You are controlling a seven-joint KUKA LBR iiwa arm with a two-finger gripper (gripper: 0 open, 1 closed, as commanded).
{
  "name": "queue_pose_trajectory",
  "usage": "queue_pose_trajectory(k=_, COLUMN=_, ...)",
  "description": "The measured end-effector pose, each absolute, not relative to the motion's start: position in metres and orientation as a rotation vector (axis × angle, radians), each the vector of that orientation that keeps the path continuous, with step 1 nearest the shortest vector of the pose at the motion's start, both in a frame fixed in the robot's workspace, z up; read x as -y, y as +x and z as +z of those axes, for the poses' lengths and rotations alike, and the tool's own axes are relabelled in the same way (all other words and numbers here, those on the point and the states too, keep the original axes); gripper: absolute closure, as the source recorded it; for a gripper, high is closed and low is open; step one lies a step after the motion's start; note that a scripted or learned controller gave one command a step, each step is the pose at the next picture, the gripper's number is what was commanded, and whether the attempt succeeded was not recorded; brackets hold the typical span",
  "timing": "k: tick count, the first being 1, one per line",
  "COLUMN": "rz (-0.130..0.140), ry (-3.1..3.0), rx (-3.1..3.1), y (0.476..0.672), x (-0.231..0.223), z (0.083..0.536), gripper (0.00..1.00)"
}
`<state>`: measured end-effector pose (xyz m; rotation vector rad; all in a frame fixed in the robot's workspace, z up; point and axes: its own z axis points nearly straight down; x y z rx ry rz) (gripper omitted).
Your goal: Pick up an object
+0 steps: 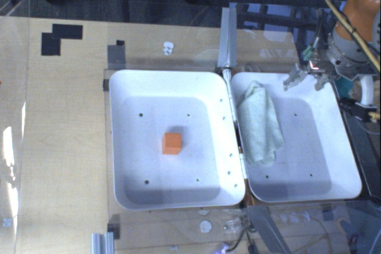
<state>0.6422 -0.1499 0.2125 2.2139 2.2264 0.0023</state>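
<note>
The bench fills the left and middle of the frame, pale wood, with black tape marks at upper left. On it sit two white bins side by side: the left bin at centre, the right bin just beside it at centre right, their rims meeting.

My arm comes in at the upper right corner, its orange band showing at the top edge. A folded pale cloth lies along the left side of the right bin, reaching from near the top wall toward the middle.

My gripper hangs over the upper edge of the right bin, to the right of the cloth and apart from it. Its two fingers are spread, with nothing between them.

The orange cube rests near the middle of the left bin, well apart from my gripper.
</note>
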Motion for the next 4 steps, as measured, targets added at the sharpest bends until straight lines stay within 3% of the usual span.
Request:
queue_pose_trajectory(k=1, rz=0.001, ry=2.382, rx=-2.046, y=0.666, x=0.187, z=0.099, gripper=0.00)
queue_pose_trajectory(k=2, rz=0.006, ry=2.367, rx=-2.051, y=0.669, x=0.186, z=0.114, gripper=1.00)
queue_pose_trajectory(k=3, rz=0.007, ry=2.355, rx=-2.070, y=0.671, x=0.165, z=0.200, gripper=1.00)
queue_pose_trajectory(k=4, rz=0.010, ry=2.345, rx=-2.075, y=0.672, x=0.164, z=0.211, gripper=1.00)
